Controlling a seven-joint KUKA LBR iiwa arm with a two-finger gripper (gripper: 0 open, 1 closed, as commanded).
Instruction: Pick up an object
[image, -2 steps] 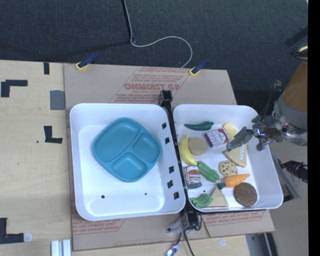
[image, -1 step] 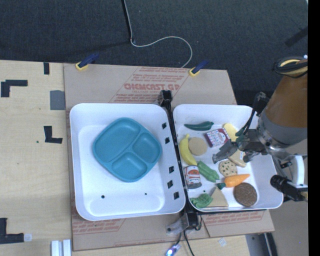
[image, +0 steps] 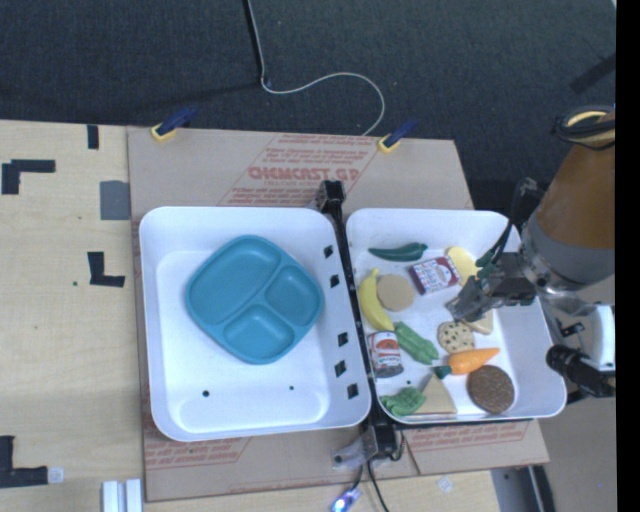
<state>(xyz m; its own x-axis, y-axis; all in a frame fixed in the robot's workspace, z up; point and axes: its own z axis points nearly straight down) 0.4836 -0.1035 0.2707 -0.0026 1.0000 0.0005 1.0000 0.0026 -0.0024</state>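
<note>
Seen from above, the arm (image: 575, 215) reaches in from the right over the right bin (image: 520, 225), its gripper (image: 478, 298) low above the toy food; whether it is apart or together cannot be told. Just below it lies a cookie (image: 455, 335), then a carrot (image: 470, 360) with its long axis left to right, tip pointing right. A banana (image: 374, 300) curves along the bin's left wall beside a green pepper (image: 398, 251). The left bin (image: 160, 300) bears a blue divided plate (image: 255, 298).
</note>
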